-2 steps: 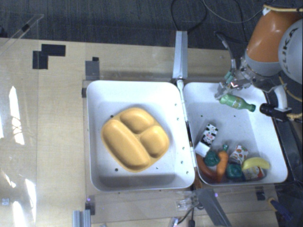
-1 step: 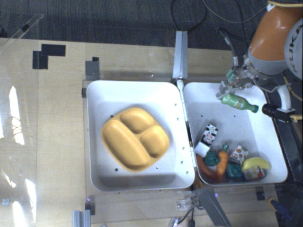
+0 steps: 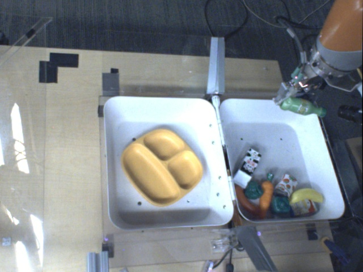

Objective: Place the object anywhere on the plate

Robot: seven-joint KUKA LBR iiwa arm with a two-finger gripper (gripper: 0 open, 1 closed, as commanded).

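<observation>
Currently I've got the arm (image 3: pixel 343 24) at the top right, orange band visible, with the end effector (image 3: pixel 296 88) over the far right corner of the right bin (image 3: pixel 283 132). A green bottle-like object (image 3: pixel 302 106) sits right at its tip, lying roughly level across the bin's far rim. I can't tell whether it's clamped between the fingers or just touching them, and I can't tell the jaw opening either; too small and cluttered there.

Plate (image 3: pixel 162 166) is the yellow 3-compartment one in the left bin (image 3: pixel 113 152), roughly centred. The green object is well apart from it, on the other side of the divider.

Rest of the right bin: a pile in the near corner, with a black-and-white carton (image 3: pixel 250 161), a yellow banana (image 3: pixel 306 196), an orange-red piece (image 3: pixel 249 204) and teal bits (image 3: pixel 278 205). Both bins sit on the light wood surface (image 3: pixel 57 152); cables (image 3: pixel 238 7) loop behind.
</observation>
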